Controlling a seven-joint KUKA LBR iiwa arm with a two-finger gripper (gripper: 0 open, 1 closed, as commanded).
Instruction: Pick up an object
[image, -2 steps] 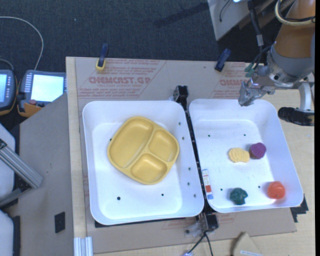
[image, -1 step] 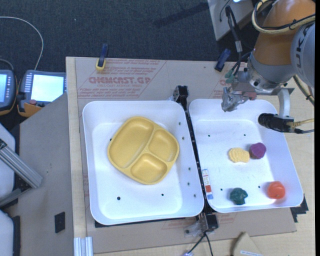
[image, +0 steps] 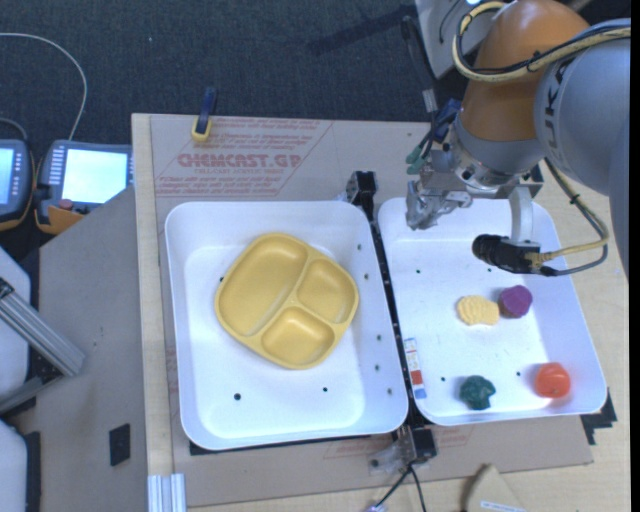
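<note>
My gripper (image: 430, 208) hangs over the far left corner of the right bin (image: 440, 330), with nothing visible in it. Several small objects lie in that bin's near half, well clear of the gripper. A pale yellow ridged piece (image: 478, 311) sits beside a purple piece (image: 515, 301) near the middle right. A dark green piece (image: 477, 391) and an orange-red piece (image: 551, 380) lie close to the front wall.
A yellow divided plate (image: 288, 299) lies in the middle of the left bin (image: 200, 380). The wall between the two bins runs just left of the gripper. A black clamp (image: 361, 186) sits at the far end of that wall.
</note>
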